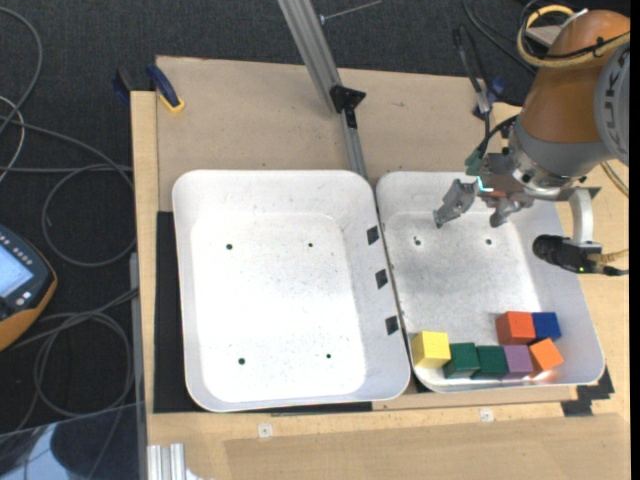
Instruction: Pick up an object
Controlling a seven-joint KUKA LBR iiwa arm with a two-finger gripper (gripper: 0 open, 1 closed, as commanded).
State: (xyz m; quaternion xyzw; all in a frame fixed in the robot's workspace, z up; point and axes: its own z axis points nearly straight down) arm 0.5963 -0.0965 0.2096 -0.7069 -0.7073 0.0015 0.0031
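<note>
Several small blocks huddle along the near edge of the right bin (455,278): a yellow block (432,347), two green blocks (461,359) side by side, a purple block (518,359), an orange block (546,354), a red-orange block (517,326) and a blue block (545,324). My gripper (474,211) hangs over the far part of the right bin, well away from the blocks. It is open, its two fingers (447,208) spread wide with nothing between them.
The left bin (270,288) sits beside the right one, with black clips (381,278) along the shared rim. A slanted metal pole (320,58) rises behind the bins. A blue-yellow clamp (165,86) grips the bench's far-left corner. Cables lie on the floor at left.
</note>
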